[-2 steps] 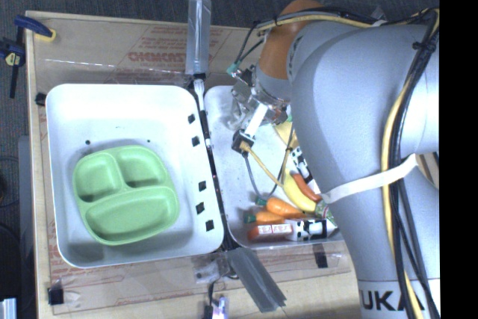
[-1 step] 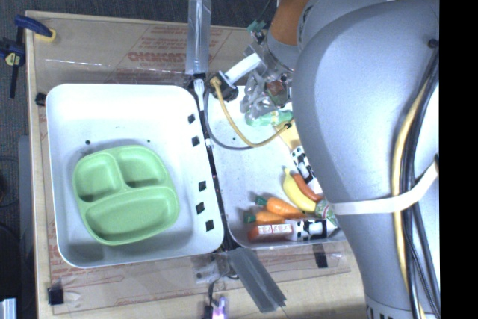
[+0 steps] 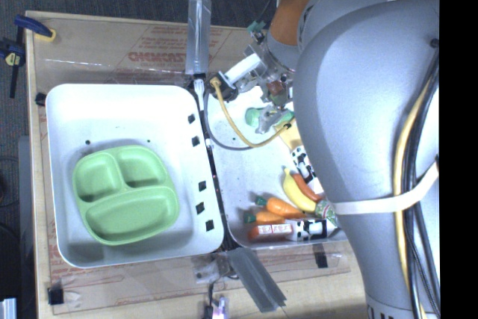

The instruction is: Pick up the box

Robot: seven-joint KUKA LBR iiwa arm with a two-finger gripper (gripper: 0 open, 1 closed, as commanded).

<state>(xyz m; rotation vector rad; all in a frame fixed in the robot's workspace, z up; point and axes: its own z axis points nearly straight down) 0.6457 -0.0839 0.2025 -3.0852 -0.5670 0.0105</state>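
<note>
My arm (image 3: 366,131) comes in from the right and bulks over most of the right bin (image 3: 224,160), its orange band (image 3: 295,11) above the bin's far end. My gripper (image 3: 263,114) hangs low over that bin's far half; whether it is parted or closed, I cannot tell. The box (image 3: 278,232), red and white, lies at the bin's near wall, beside a carrot (image 3: 278,205) and a banana (image 3: 297,192). The green divided plate (image 3: 125,194) sits in the left bin (image 3: 60,108).
</note>
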